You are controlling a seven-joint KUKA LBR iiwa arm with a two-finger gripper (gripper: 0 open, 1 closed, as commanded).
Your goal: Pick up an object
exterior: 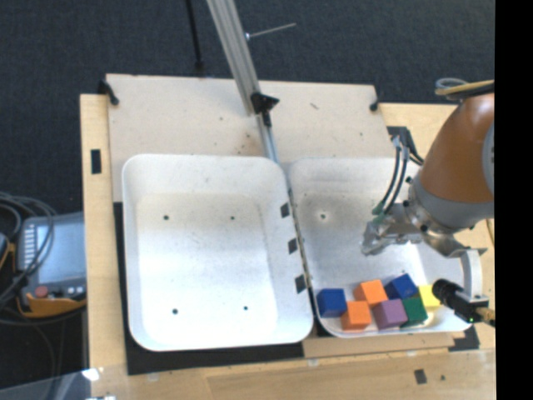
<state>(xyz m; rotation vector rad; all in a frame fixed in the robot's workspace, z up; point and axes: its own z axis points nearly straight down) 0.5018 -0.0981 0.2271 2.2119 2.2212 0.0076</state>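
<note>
The blocks look small, rigid and light, probably wood or hard plastic, so none should deform or break under the fingers; their flat faces ought to give a sure hold if the jaws close squarely across two opposite sides, though a smooth painted face could slip if caught on a corner. The trouble is likely the crowding: they lie packed together in the near corner of the right bin (333, 192), so an outer piece offers the easiest hold. The blue block (331, 301) sits at the end of the cluster nearest the left bin (141, 223), with bare floor on that side and behind it, and seems the best candidate. Just beyond it, away from the left bin, lie two orange blocks (371, 291), one behind the other, then a purple block (388, 312), a second blue one behind that, a green block (415, 310) and a yellow block (430, 295) farthest off, all touching or nearly so. Each is a plain solid-coloured cube. The gripper (376, 238) hangs over the right bin's floor just behind the cluster, holding nothing; whether its fingers are apart or together I cannot tell.
</note>
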